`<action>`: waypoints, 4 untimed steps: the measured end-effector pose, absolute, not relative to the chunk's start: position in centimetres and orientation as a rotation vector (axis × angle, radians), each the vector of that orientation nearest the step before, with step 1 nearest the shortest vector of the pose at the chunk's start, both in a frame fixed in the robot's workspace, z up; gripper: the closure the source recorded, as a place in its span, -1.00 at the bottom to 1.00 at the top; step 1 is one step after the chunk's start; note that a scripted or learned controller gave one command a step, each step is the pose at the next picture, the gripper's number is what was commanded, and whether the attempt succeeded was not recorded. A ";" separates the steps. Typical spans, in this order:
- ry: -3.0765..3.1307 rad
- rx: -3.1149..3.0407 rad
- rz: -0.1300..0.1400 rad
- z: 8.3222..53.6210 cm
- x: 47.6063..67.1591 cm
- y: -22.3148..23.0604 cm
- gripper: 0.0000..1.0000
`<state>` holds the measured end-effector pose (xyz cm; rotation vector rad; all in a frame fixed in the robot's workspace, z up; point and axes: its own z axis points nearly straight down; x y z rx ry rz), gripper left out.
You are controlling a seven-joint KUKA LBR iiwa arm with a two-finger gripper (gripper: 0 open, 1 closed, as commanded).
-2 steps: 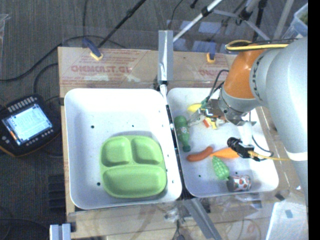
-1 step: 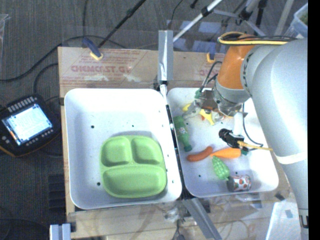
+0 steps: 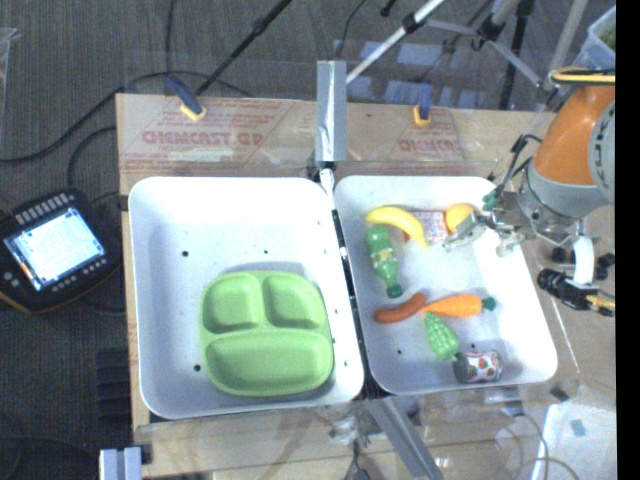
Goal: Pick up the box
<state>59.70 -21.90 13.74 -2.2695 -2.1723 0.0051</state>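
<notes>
Grey carpet and trailing cables surround the desk (image 3: 150, 133), which carries two shallow white bins side by side. On the left bin (image 3: 160, 218) rests a green divided tray (image 3: 266, 332). The right bin (image 3: 520, 318) holds the smaller things: a banana (image 3: 396, 221), a green bottle (image 3: 382, 256), a sausage (image 3: 399, 309) touching a carrot (image 3: 455, 306), a green cob-like piece (image 3: 441, 338), a can (image 3: 479, 366), and a yellow piece (image 3: 459, 215) at the far rim.

The box (image 3: 432, 226) lies flat near the bin's far edge, between the banana and the yellow piece, partly covered by the banana's end. What shows is too little to judge its long axis.

The arm (image 3: 575, 153) reaches in from the right. Its pincer (image 3: 478, 230) hovers just right of the box, so the coming move looks like a short shift leftward and down. Whether the pincer is apart or together I cannot tell.
</notes>
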 end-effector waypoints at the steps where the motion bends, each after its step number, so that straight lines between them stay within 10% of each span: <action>1: -2.233 -2.231 -0.008 9.6 65.6 -17.9 -1.00; 2: -2.199 -2.263 -0.014 9.5 65.6 -11.2 -1.00; 3: -2.206 -2.271 -0.017 10.9 65.8 -11.4 1.00; 4: -2.204 -2.269 -0.013 10.7 65.7 -11.5 -1.00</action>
